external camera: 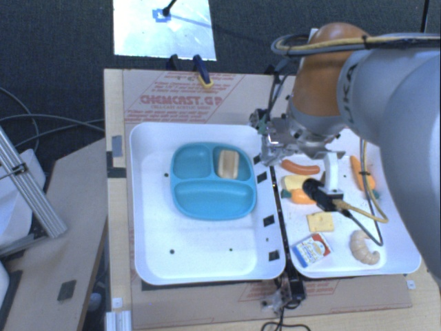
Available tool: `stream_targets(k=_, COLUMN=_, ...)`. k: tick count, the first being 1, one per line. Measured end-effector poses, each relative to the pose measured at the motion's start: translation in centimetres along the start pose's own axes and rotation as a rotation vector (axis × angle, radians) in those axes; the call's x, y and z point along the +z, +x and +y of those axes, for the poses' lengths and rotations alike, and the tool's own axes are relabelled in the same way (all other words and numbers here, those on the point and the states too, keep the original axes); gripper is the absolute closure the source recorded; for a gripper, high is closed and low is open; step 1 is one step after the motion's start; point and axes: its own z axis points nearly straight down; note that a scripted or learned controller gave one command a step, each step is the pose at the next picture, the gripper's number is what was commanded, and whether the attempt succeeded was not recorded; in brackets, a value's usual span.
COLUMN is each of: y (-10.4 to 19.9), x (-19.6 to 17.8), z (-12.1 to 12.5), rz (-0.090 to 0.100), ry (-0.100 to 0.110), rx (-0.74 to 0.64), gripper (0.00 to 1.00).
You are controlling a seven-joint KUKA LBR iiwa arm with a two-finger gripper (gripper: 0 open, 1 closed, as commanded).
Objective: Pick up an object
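Grey arm reaches in from the right, its gripper (pixel 275 140) low over the inner edge of the right bin (pixel 403 257), near a hot dog (pixel 300 165); whether it grasps anything cannot be told. Cheese (pixel 320 221), a croissant (pixel 364 247) and a carton (pixel 311 248) lie nearby. Left bin (pixel 151 254) holds a blue tray (pixel 207 198) with bread (pixel 228 163)

Blue plate (pixel 210 202) (tan bread (pixel 228 163) on it), white bins (pixel 155 254), orange hot dog (pixel 300 166).
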Motion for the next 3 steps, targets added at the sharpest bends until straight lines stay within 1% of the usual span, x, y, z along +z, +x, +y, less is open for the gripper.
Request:
stream_targets(k=1, y=3.1, x=-0.1, z=1.3, rz=0.000, ry=0.001, rx=0.002, gripper=1.00)
stream_targets(k=2, y=2.0, x=0.0, z=1.0, rz=-0.002, ry=0.003, rx=0.009, gripper=1.00)
stream_targets(k=3, y=2.1, x=0.0, z=1.4, rz=-0.002, ry=0.002, rx=0.006, gripper=1.00)
